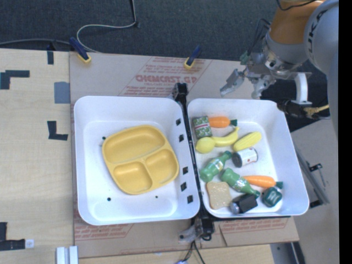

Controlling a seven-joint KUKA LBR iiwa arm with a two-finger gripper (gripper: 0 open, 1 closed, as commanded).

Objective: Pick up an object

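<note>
So from the overhead camera: the gripper (245,87) is hanging above the far rim of the right bin (290,147), fingers spread apart with nothing between them. Using that right bin as the reference, all the pickable stuff sits inside it. Near its far edge there's a small carrot (219,122) next to a little green and red box (201,127). Just toward the middle from those, a banana (226,139) with a lemon (204,145) at its left end and a corn cob (247,141) at its right. Around the middle is a small can (245,158) and a green bottle (214,166). At the near edge: a slice of bread (218,194) and another carrot (259,180). Left of that bin is the left bin (88,147) holding a yellow divided plate (139,158).
</note>
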